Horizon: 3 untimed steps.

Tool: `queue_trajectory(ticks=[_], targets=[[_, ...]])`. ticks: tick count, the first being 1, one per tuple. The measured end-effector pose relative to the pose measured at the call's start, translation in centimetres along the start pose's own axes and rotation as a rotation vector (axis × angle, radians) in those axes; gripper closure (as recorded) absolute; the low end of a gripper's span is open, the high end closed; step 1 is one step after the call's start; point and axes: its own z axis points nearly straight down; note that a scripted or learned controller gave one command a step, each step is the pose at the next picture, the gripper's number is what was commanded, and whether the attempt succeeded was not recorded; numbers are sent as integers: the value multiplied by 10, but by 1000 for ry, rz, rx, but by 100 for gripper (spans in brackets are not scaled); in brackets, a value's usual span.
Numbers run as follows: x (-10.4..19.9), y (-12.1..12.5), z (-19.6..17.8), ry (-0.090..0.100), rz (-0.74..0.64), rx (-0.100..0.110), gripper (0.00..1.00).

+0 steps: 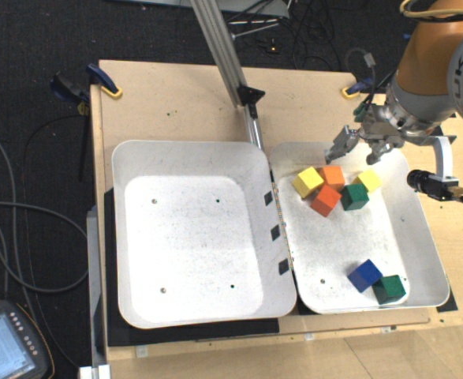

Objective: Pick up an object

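The pincer hangs spread open and empty above the right bin's far end, evidently to descend on the cube cluster just beneath; blue cube and green cube lie apart.

Arm reaching in from the right

Gripper hangs low off the orange-banded wrist, its two fingers spread apart, nothing between them.
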Motion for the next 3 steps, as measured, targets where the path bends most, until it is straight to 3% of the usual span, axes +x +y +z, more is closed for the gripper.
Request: queue_trajectory(ticks=[1,2,3], targets=[[0,0,0,0,0,0,0],[6,2,63,0,-2,6,0],[-1,10,106,-2,2,-3,0]])
